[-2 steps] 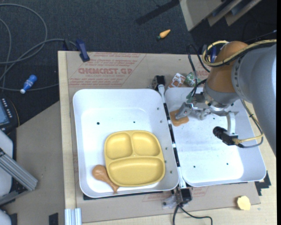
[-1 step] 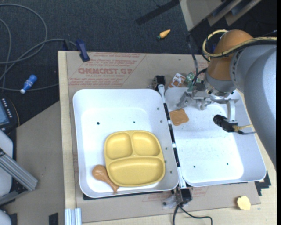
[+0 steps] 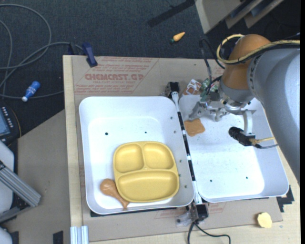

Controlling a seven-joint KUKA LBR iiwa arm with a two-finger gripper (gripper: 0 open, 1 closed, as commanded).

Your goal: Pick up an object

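Small tan flat piece [image 3: 194, 127] is noted at upper left of the right bin [image 3: 238, 183], beside the divider. Judged light, thin; edges should be pinched. Claw [image 3: 209, 110] state cannot be told.

- Floor [image 3: 119, 28]: dark grey-blue carpet, fills top and left of view.
- Tabletop [image 3: 114, 76]: tan cardboard sheet with red printed lettering near its far edge, sits on the carpet area.
- Blue clamp [image 3: 89, 54] at the tabletop's far left corner.
- Grey cables [image 3: 28, 47] loop over the carpet, upper left.
- Small blue-and-white bottle [image 3: 31, 90] lying on the carpet, left of the tabletop.
- Small orange item [image 3: 178, 35] on the carpet beyond the tabletop's far edge.
- Beige furniture or boards [image 3: 238, 14] at top right, partly cut off.
- Metal extrusion rail [image 3: 19, 183] at lower left, slanted.
- Yellow lump [image 3: 264, 219] on the tabletop's near right corner.
- Light: even, soft shadows.
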